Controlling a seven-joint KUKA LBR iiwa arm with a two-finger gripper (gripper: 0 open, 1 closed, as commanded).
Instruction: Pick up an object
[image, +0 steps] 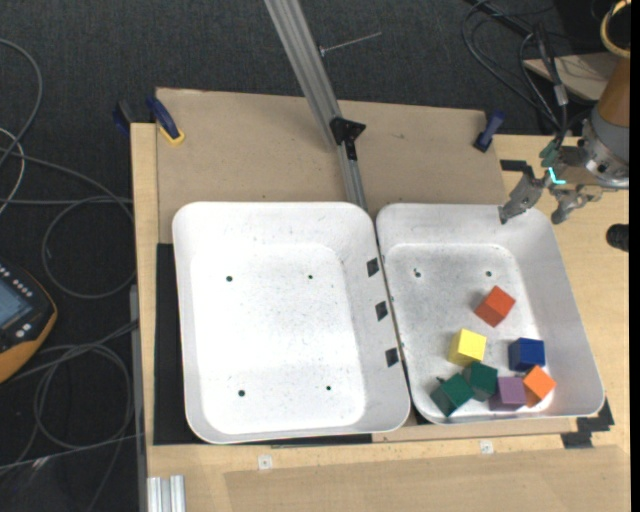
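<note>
The gripper (540, 205) is hanging over the far right corner of the right bin (570, 300), just at its rim, with its two fingers spread apart and nothing between them. The arm is reaching in from the right edge of the bench (420, 155).

The right bin is carrying all the candidate objects, and they are sitting well apart from the gripper, toward the bin's near right corner. A red block (494, 305) is lying alone, nearest the bin's centre. A yellow block (467, 346) is sitting nearer than it and slightly left. A blue block (526, 353) is sitting beside the right wall, with an orange block (539, 383) just beside it toward the near edge. A purple block (511, 391) is touching the orange block on its left. Two dark green blocks are lying along the near edge: one (482, 378) just beside the purple block, the other (452, 393) at the near left of the cluster, close to the bin's rim.

The left bin (200, 240) is standing side by side with the right bin, their inner rims meeting along the bench's middle. A blue clamp (489, 131) is gripping the far edge of the bench near the gripper, and a second clamp (165, 119) is gripping the far left corner.
</note>
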